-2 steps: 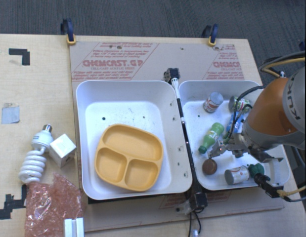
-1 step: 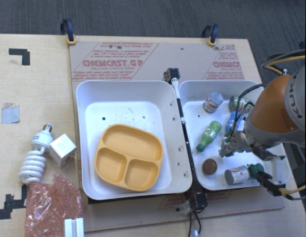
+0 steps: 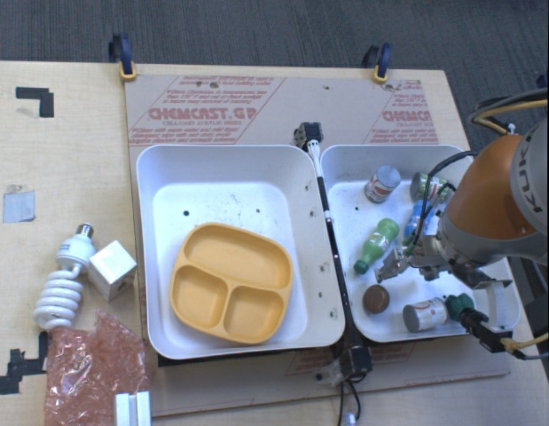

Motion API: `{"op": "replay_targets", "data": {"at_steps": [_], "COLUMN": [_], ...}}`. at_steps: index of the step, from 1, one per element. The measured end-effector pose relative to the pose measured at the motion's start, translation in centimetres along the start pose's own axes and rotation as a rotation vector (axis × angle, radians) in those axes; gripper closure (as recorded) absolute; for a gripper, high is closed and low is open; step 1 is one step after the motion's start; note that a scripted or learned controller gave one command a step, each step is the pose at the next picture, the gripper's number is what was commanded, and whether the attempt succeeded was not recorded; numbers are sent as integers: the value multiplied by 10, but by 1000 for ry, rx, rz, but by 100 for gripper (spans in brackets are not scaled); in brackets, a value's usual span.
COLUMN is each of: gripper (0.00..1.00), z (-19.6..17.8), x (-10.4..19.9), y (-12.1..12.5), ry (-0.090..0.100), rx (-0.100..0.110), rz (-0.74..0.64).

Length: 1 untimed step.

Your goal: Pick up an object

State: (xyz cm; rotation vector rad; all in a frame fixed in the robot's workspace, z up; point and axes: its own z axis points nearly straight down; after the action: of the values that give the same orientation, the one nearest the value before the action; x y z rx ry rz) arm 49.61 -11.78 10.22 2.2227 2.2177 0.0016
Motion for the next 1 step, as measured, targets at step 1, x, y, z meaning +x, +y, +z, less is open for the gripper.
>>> {"op": "replay_targets", "data": {"at_steps": [1], "gripper": [100], "z": [-10], "x": [-1], "y": [1], "ry": [-1], "rx": [-3], "rz": [1]}}
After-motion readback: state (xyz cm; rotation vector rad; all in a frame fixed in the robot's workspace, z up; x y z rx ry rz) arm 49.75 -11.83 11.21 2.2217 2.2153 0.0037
